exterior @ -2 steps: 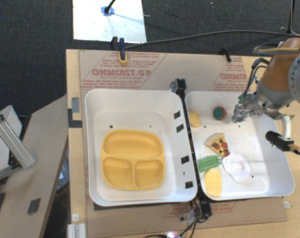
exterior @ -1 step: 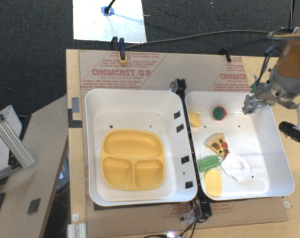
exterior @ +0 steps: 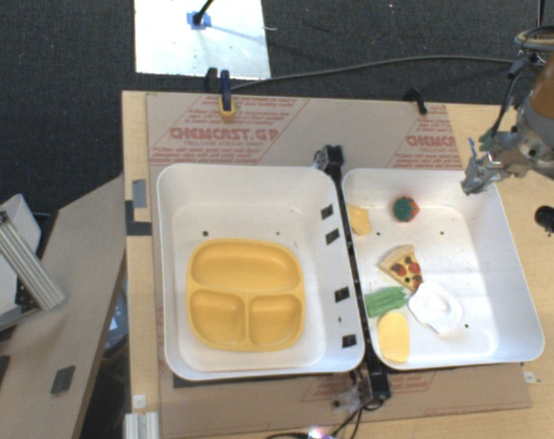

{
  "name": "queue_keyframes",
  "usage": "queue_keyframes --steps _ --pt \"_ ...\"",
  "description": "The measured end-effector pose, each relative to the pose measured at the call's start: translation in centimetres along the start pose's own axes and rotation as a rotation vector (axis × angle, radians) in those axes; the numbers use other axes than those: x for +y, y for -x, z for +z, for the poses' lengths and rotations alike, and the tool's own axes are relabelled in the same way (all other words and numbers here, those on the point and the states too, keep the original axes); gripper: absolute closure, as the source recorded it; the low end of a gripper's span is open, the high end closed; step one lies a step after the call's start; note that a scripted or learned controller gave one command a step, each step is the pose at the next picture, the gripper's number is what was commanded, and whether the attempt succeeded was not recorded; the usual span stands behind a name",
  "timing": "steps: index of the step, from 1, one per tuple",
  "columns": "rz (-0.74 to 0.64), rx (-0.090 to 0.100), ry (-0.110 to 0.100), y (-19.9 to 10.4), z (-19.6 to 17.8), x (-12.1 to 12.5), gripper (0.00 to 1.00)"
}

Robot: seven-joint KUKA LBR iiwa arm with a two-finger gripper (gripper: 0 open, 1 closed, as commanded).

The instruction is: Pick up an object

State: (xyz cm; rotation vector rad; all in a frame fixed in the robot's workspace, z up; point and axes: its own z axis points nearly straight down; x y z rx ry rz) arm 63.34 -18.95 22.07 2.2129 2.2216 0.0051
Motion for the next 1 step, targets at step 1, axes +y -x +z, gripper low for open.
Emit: queue_keyframes --steps 1 --pt "-0.006 0.003 -0.003 -5.41 -0.87 -0.20 1.00"
